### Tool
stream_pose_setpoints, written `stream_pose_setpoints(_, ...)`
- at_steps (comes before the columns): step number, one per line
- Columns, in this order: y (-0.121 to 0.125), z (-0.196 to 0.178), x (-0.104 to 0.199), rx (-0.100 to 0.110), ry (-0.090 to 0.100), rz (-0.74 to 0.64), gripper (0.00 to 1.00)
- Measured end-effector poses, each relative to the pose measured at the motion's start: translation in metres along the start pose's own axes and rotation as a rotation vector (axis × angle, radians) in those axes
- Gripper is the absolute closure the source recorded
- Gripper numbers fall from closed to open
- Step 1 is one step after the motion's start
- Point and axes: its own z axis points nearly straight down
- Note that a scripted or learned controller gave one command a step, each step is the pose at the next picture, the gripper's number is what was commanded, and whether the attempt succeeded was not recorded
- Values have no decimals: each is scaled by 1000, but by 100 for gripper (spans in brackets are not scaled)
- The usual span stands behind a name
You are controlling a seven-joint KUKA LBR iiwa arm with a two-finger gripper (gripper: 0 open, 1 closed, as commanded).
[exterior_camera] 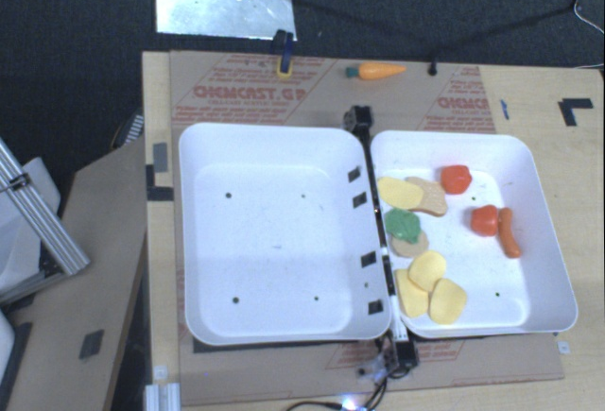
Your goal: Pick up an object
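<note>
From my station I find the pick not yet begun, as far as this view lets me judge. All candidate objects lie in the right bin (544,211); nothing is lifted. Against its left wall sit a yellow piece (398,193) with a tan slice (430,198) touching it, and just below them a green piece (403,225) resting on a pale disc (410,245). Toward the bin's near left corner lie three yellow chips (431,286), clustered and overlapping. Toward the right wall lie a red piece (456,179), a second red piece (484,220) and an orange sausage (509,232) just beside it. The left bin (274,239) holds none of these. A toy carrot (375,71) lies on the cardboard sheet (246,88) along the bench's far edge, outside both bins.

As to the claw, I cannot tell its state. My judgement: approach, descent, closure and lift all remain. The first red piece stands apart from its neighbours and looks the easiest target; the overlapping chips look riskier.
</note>
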Motion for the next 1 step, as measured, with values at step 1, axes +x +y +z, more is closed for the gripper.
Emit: stream_pose_setpoints(1, -78, -11, -1, -1, -1, 7, 100)
